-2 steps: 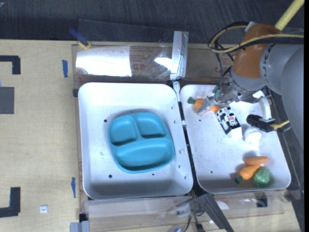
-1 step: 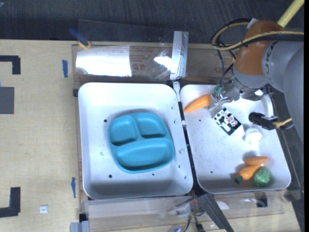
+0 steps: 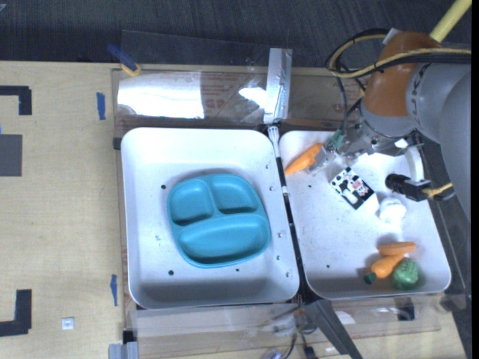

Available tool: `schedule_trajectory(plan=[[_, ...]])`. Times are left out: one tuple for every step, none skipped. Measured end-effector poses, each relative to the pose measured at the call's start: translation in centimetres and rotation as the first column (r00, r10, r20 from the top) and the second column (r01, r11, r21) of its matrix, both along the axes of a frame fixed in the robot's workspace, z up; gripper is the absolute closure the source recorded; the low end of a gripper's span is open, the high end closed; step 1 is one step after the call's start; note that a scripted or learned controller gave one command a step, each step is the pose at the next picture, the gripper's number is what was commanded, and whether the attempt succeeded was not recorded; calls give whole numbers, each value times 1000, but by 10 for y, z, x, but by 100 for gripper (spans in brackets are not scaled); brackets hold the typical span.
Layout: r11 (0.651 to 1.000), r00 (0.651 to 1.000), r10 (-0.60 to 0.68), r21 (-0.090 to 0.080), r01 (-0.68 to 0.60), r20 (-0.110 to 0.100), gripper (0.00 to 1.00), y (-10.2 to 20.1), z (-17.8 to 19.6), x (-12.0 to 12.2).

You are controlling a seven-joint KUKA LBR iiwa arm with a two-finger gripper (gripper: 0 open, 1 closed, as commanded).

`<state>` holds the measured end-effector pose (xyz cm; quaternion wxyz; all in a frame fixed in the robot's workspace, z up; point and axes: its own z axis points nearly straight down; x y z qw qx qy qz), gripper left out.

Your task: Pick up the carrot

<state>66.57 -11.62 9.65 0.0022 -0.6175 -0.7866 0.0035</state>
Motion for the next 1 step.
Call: schedule_trajectory(plan=[[906,906,423,-2,-423,17,0,50,92,3]])
